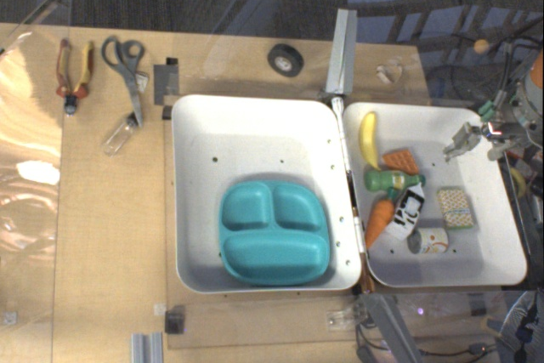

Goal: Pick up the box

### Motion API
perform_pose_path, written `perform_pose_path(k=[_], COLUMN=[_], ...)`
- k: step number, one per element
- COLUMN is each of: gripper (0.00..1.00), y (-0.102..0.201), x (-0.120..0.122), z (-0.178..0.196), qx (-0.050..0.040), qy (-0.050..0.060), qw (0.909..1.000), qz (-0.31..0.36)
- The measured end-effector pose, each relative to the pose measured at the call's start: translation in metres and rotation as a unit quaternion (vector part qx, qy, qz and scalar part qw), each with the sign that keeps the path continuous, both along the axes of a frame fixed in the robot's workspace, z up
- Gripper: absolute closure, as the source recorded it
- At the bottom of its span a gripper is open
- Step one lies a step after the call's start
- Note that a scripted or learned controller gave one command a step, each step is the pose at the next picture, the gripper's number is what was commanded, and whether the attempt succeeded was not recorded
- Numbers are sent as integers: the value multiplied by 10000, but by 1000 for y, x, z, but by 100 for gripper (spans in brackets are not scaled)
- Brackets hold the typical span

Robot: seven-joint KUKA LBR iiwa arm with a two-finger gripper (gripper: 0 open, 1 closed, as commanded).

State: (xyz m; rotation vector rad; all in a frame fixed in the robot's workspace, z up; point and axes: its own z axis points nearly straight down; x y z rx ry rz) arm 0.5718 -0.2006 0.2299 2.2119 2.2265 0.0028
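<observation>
Two shallow white bins sit side by side; the small patterned rectangular box point(456, 207) lies in the right bin point(501, 263), toward its right edge. The grey two-finger gripper point(464, 140) hovers near that bin's far-right corner, grasping nothing; its jaw state cannot be told.

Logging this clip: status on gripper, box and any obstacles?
Gripper above right bin's upper part, holding nothing. Box flat in bin, untouched. Can near its lower left corner; nothing on top.

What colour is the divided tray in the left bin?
Teal, seen clearly in the camera view: the divided tray lies in the left bin.
</observation>
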Motion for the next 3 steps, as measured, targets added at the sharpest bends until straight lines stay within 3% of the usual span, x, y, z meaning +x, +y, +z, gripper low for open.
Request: perform_pose_path(k=[1, 2, 3], gripper=[0, 0, 0], y=[-5, -4, -2], x=[-31, 30, 39], z=[-122, -130, -130], qx=[3, -46, -65], qy=[-16, -141, -124], qw=[9957, 9944, 9992], qz=[-931, -1042, -382])
